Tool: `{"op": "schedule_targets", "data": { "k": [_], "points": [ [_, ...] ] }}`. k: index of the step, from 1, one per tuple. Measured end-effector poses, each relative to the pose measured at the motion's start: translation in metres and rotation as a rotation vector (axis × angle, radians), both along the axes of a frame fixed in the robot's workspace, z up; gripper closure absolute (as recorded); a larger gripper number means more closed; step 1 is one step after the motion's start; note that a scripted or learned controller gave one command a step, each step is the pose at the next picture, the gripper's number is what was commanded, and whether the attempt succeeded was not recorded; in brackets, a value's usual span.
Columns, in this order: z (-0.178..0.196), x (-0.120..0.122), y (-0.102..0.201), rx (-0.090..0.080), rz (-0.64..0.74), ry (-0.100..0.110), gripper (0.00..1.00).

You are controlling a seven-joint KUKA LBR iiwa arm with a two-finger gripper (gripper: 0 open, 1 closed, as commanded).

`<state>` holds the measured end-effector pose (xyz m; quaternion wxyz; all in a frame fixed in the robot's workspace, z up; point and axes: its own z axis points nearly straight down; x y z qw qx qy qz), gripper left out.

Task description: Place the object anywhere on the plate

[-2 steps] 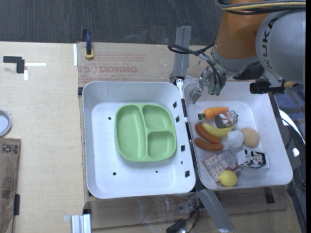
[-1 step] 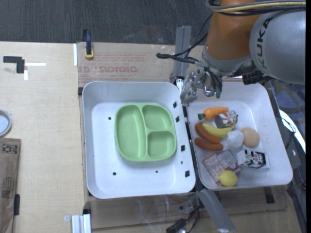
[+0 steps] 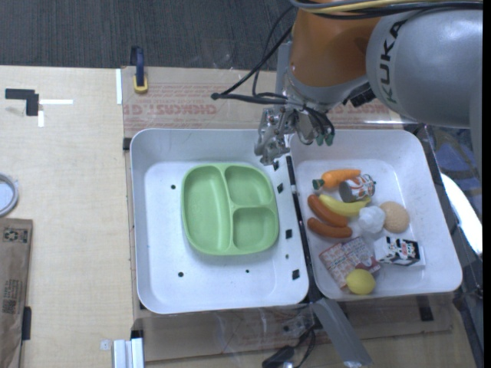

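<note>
Though partly blurred, green three-compartment plate (image 3: 229,208).

I see my end effector (image 3: 270,150) at upper centre, above the divider between the bins; the green plate (image 3: 229,208) lies left, toy food (image 3: 337,205) piled right.

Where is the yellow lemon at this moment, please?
The lemon lies in the right bin, near its front edge, just below the red-patterned packet and to the left of the small milk carton.
</note>
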<state>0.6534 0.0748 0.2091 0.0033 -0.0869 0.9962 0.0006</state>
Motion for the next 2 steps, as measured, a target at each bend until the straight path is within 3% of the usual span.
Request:
{"op": "schedule_targets", "data": {
  "k": [1,2],
  "points": [
    [-0.0653,-0.0799,0.0446,0.000,-0.213,0.006,1.00],
    [-0.0651,-0.0797,0.0442,0.000,-0.214,0.005,0.00]
  ]
}}
